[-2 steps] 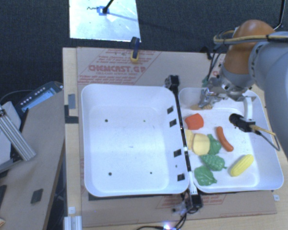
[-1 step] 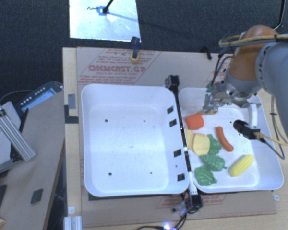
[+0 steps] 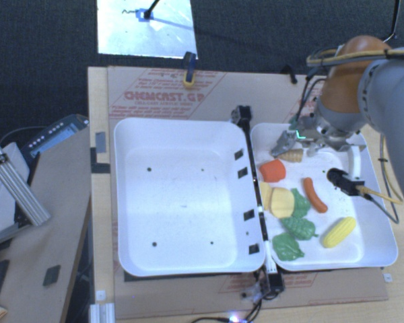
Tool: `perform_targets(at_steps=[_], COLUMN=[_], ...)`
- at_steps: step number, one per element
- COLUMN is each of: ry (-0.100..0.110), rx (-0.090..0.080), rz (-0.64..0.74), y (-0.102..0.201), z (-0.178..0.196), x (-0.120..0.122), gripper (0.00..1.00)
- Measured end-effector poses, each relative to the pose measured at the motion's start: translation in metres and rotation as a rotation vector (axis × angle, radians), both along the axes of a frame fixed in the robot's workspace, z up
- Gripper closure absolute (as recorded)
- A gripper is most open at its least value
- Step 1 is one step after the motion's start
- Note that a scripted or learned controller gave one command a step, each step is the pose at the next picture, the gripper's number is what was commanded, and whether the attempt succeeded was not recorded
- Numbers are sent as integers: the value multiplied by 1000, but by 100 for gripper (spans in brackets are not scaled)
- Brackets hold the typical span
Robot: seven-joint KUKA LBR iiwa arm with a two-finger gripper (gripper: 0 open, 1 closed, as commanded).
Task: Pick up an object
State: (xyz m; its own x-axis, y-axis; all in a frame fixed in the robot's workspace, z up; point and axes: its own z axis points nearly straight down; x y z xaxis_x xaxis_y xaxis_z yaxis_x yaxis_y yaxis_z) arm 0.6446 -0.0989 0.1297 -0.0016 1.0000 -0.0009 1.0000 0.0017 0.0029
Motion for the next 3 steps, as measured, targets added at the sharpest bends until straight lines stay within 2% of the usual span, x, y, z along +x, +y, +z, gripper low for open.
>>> perform_targets(at_steps=[1,2,3], ry=[-13,-19,-35], rx=[4,3,-7], rz=[-1,2,-3], y=[3,3,3], z=[-40,-25,-34], x=[-12,-10,-98], gripper=[0,100,100])
